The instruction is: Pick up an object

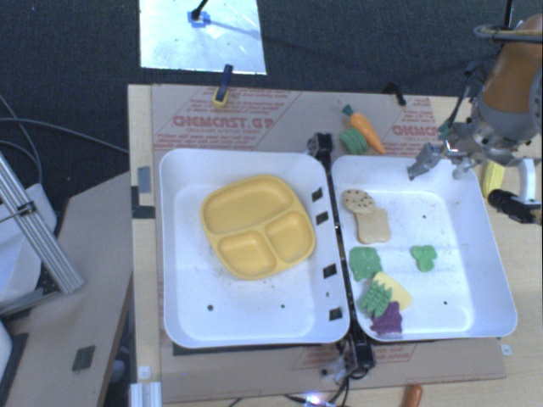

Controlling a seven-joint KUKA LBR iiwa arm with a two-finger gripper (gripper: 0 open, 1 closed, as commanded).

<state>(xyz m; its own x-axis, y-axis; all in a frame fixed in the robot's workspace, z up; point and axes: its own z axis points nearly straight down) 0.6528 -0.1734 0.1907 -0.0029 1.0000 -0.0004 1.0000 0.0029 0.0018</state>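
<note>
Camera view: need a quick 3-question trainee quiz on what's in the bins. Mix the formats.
1. True or false: the yellow divided plate lies in the left bin.
2. Which item sits alone near the middle of the right bin? A) purple piece B) small green piece C) cookie
3. Fill in: the toy carrot lies on the ______, outside both bins.

Key:
1. True
2. B, the small green piece; the cookie and purple piece lie by the bin's left wall.
3. Cardboard
</note>
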